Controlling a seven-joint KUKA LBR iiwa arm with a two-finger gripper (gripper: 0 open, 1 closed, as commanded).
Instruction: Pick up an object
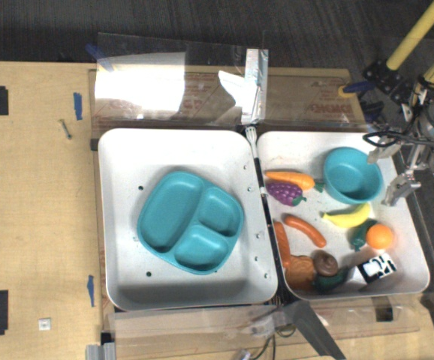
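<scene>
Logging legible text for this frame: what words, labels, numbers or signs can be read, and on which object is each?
Nothing can be read.
Cardboard panel behind the right bin: faint reddish print, too blurred to read.
Black-and-white block in the right bin: pattern, no legible characters.
Small white square on the bench: marking too small to read.

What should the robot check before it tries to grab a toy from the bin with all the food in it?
1. Toys to pick from: ok. The right bin holds a teal bowl, banana, orange, carrot and more.
2. Pincer over the right bin: ok, at its right edge beside the bowl.
3. Pincer open: cannot tell.
4. Nothing held yet: cannot tell.
5. Room around a target: not ok for the banana, which touches the bowl; the carrot is also crowded by the purple grapes.
6. Left bin: ok, holds just the teal divided plate.
</scene>
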